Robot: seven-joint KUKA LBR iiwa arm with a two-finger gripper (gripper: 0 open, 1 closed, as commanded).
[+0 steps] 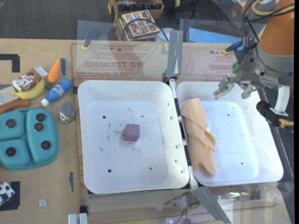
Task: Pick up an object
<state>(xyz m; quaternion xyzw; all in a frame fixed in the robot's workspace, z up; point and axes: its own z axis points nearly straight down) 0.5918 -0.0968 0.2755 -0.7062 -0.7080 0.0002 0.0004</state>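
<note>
Hovering tool (236, 90) (open, empty), arm top cropped

Arm (279, 36): bulky orange segment above a grey wrist housing. Black cables loop over the upper part. Gripper (236, 88): two pale grey metal fingers. White bracket and black fitting on the wrist's side.

At the left edge of the frame a teal moulded tray (25, 138) with dark round holes lies on the wooden bench. Above it sit a toy banana (29, 92), a carrot (55, 70), a small blue-and-white bottle (57, 92) and a sausage (13, 106). A small grey can (67, 112) stands just right of the tray. At the top centre, an open cardboard box (135, 1) holds a patterned packet (138, 24).
</note>
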